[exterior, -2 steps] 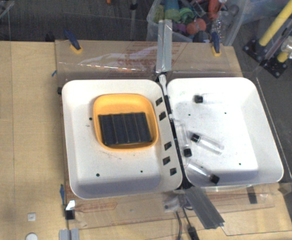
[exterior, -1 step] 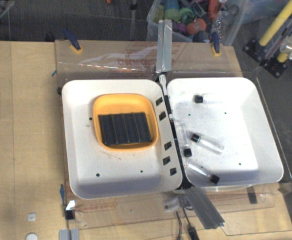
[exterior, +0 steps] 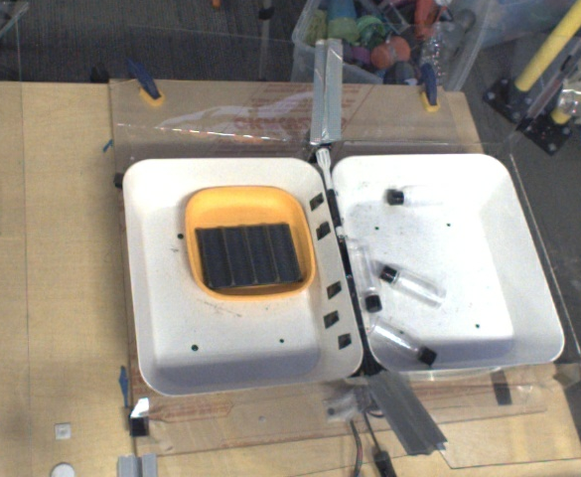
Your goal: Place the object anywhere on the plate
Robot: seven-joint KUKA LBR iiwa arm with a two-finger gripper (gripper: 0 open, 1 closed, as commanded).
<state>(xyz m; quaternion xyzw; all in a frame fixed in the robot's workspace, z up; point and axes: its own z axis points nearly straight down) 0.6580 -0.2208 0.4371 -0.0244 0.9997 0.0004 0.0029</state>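
Camera view: black ridged object (exterior: 247, 255) lying flat on orange plate (exterior: 249, 203) in left bin (exterior: 161, 346), long axis running left-right; clear black-capped vials (exterior: 407, 283) lying scattered in right bin (exterior: 499, 296); gripper state undeterminable.

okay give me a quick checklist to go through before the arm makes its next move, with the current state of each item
1. Plate located: ok. The orange plate sits in the left bin.
2. Landing space on the plate: not ok. A dark ribbed block covers most of its middle; only the rim is bare.
3. Objects to pick located: ok. Three clear vials with black caps lie in the right bin: one near the top, one in the middle, one at the front edge.
4. Vials apart from each other: ok. None touch.
5. Access to the front vial: not ok. It lies against the bin's front wall beside the divider.
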